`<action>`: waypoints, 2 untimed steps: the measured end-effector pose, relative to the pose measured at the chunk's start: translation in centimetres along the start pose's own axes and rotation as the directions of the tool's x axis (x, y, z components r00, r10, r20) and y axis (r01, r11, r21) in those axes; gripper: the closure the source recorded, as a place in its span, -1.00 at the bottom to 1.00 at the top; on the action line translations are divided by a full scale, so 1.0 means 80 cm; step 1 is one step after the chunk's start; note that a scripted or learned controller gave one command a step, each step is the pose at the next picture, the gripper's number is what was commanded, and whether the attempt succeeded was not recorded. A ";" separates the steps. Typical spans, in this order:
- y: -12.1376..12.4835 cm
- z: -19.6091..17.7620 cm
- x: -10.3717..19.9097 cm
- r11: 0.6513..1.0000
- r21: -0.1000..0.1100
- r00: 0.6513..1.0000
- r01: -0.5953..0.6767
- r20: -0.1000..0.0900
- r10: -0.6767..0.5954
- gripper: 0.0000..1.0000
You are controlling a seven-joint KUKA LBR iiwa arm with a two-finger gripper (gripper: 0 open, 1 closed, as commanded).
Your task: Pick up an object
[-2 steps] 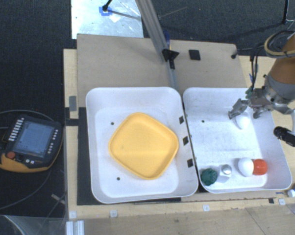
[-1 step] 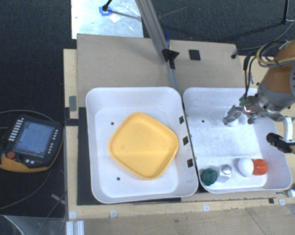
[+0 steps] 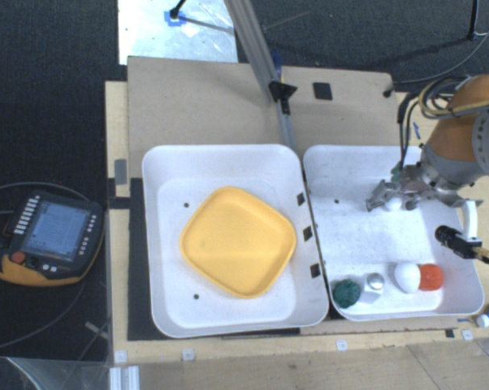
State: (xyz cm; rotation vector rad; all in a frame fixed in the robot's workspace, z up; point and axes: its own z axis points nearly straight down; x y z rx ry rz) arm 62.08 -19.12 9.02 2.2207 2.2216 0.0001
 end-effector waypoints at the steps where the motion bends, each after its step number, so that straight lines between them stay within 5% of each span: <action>1: 0.001 -0.014 0.000 1.000 -0.002 1.000 0.001 0.001 -0.001 1.00; 2: 0.008 -0.069 0.001 1.000 -0.004 1.000 0.001 0.001 -0.001 1.00</action>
